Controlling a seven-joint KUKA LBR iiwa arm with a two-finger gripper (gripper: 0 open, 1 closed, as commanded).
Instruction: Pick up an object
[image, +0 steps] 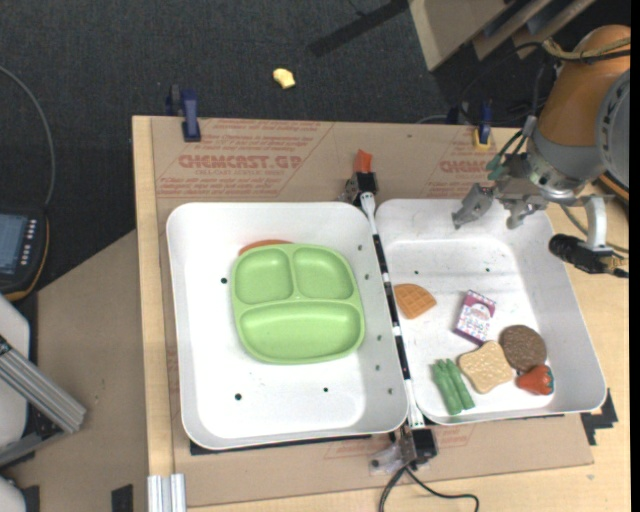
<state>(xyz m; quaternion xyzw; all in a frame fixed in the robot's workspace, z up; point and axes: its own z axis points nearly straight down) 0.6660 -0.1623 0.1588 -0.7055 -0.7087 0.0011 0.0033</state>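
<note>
My gripper (496, 208) hangs open over the far edge of the right bin (440, 262), with nothing between its fingers. Well below it in that bin lie toy foods: an orange croissant-like piece (414, 299) near the left wall, a small purple and white box (475, 316), a brown round patty (523, 346), a slice of toast (485, 367), green beans (452, 386) and a red strawberry (537, 380). All of them sit apart from the gripper.
The left bin (200, 300) holds a green three-compartment plate (296, 303) with something red-orange peeking out behind its far edge (264, 243). Clamps stand at the bench's far edge (187, 110). A yellow scrap (285, 77) lies on the dark floor beyond.
</note>
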